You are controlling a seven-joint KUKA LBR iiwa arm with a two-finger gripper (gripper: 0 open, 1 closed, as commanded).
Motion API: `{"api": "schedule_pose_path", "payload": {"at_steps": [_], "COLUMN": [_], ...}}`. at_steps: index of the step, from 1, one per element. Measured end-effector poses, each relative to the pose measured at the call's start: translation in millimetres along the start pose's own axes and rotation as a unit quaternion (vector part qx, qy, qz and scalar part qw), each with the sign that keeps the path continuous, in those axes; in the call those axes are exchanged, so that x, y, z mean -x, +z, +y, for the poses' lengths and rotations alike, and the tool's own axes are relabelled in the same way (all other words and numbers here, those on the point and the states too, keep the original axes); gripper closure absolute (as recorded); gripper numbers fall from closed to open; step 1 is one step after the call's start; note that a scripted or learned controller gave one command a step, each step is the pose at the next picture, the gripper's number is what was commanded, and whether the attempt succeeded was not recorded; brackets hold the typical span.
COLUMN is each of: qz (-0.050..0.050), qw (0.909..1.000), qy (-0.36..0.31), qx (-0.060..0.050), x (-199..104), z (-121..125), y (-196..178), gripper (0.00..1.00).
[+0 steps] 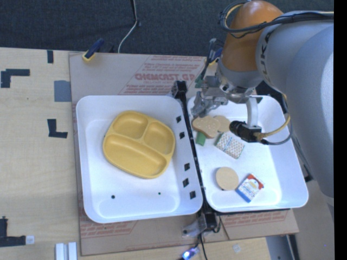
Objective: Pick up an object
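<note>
Reaching in from the right, grey KUKA arm with orange band above the wrist point(246, 34), wrist low over the upper left corner of the right-hand shallow white bin point(282, 196). Two-finger gripper point(201, 108) hard against the bin's left wall, just above the tan, toast-shaped flat piece point(211, 125). Impossible to tell how wide the gripper stands or whether anything sits in it: metal clutter and shadow hide that part.

Nearest candidate for the pick: that tan flat piece, lying directly below and a touch right of the gripper, almost touching it, long axis running left to right across the bin. Tucked at its lower left edge, a small green block point(200, 140). Just beside it to the lower right, a speckled pale wrapped packet point(229, 144), tilted. Further down the bin, well apart from the gripper, a round tan disc point(227, 178) and a small red, white and blue carton point(249, 188), the two touching or nearly so.

Over in the left-hand shallow white bin point(95, 199), a yellow plastic divided plate point(139, 143), out of the arm's present line.

Judging from this: a short drop straight down, likely onto the tan piece, closing across its shorter width; some risk from the bin wall crowding one side.
</note>
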State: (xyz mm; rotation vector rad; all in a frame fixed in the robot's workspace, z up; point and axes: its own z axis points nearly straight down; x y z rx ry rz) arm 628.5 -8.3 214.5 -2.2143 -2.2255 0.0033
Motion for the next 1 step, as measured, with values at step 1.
{"api": "schedule_pose_path", "payload": {"at_steps": [1], "qz": [0.0], "qw": [1.0], "qy": [0.0], "qx": [0.001], "x": [-55.5], "z": [6.8], "y": [7.1], "gripper": [1.0]}}
